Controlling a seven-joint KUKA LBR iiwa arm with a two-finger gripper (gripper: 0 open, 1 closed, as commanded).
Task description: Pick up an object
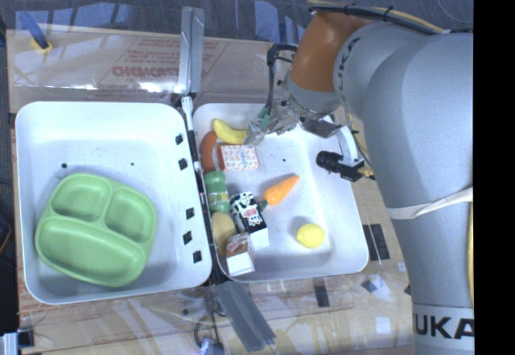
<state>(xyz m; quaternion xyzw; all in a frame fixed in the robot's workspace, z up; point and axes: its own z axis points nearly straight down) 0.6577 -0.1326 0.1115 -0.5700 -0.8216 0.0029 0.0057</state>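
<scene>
Two shallow white plastic bins sit side by side; my gripper [265,126] hangs over the upper part of the right bin [342,216], just beside the curved yellow plastic banana [229,133]. Whether my fingers are spread or closed I cannot tell, and nothing shows between them. Banana: one, lying flat near the bin's top-left corner, long axis roughly left to right, right tip toward my fingers. Orange plastic carrot [281,189]: one, mid-bin, long axis slanting from lower left to upper right. Round yellow lemon [310,236]: one, lower right. One pink-patterned square box [239,158] lies below the banana. Left bin [48,124]: one green divided plastic tray [94,229].
</scene>
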